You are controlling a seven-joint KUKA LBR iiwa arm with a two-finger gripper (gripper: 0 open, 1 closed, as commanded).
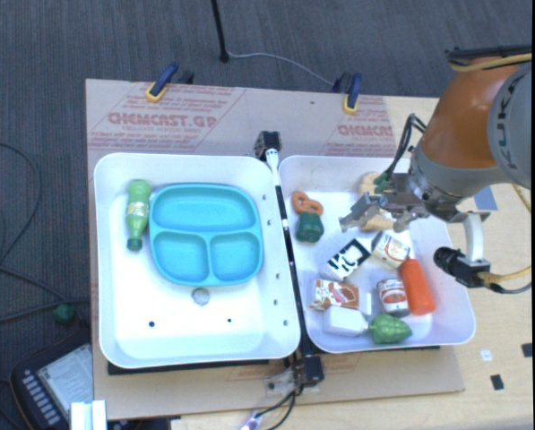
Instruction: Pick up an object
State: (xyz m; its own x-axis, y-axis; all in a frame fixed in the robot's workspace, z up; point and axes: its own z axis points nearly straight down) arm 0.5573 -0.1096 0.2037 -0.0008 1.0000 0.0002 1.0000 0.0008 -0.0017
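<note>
Two white bins [115, 330]: one blue tray [204, 233], one green bottle [138, 211]; claw [379, 211] seemingly spread open, holding nothing.

Tray [204, 234] and bottle [138, 213] in left bin [115, 330] — toys in right bin [460, 325]

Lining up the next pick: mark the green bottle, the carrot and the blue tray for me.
green bottle [138, 211]: camera view, on its label band.
carrot [417, 287]: camera view, mid-length of the orange body.
blue tray [207, 214]: camera view, floor of its large top compartment.
</note>
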